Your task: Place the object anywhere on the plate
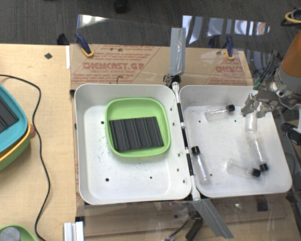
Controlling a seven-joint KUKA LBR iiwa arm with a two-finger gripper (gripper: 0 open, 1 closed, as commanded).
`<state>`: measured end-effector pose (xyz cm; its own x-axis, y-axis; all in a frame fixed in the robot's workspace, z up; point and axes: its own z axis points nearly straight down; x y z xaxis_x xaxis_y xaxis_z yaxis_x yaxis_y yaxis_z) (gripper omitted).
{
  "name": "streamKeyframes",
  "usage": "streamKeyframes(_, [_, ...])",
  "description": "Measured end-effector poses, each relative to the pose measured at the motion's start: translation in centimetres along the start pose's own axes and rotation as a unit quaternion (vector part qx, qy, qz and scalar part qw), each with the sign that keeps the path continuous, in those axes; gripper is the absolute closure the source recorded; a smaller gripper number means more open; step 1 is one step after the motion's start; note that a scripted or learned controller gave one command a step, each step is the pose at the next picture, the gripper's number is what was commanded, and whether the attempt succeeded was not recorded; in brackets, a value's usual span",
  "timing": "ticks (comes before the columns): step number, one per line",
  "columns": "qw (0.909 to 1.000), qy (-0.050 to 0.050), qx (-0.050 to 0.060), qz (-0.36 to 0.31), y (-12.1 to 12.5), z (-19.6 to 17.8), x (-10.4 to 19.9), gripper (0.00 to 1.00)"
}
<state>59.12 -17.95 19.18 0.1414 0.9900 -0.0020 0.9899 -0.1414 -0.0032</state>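
Gripper (255, 108) sits at the upper right of the frame, over the far right corner of the right bin (278, 182). Its fingers point down and left, close together at the tips; a clear tube (251, 123) hangs just under them, but whether it is pinched between them I cannot tell. Grey arm with the orange band (296, 62) runs off the right edge above it.

Right bin, outward from the gripper: a clear tube with a black cap (219, 112) lies near the top, left of the gripper. Another capped tube (258, 153) lies lengthwise down the right side, cap toward the bottom. A fourth (242, 169) lies lower down, its cap almost touching the previous tube's cap. A fifth (200, 163) lies along the bin's left wall, cap at its upper end.

Left bin (90, 179), centre of frame: green plate (138, 107) in its upper middle, with a dark ribbed slab (136, 133) lying on it.

Far left edge: stacked teal and yellow dishes (10, 129) on the wooden bench, a black cable (40, 149) looping past them.
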Motion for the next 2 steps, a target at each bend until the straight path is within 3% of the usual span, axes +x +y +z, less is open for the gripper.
streamKeyframes(1, [1.0000, 0.000, 0.000, 0.000, 0.0, 0.0, 0.0, 0.00])
streamKeyframes(2, [0.9857, 0.000, -0.001, 0.168, 0.6, -3.3, -0.5, 0.00])
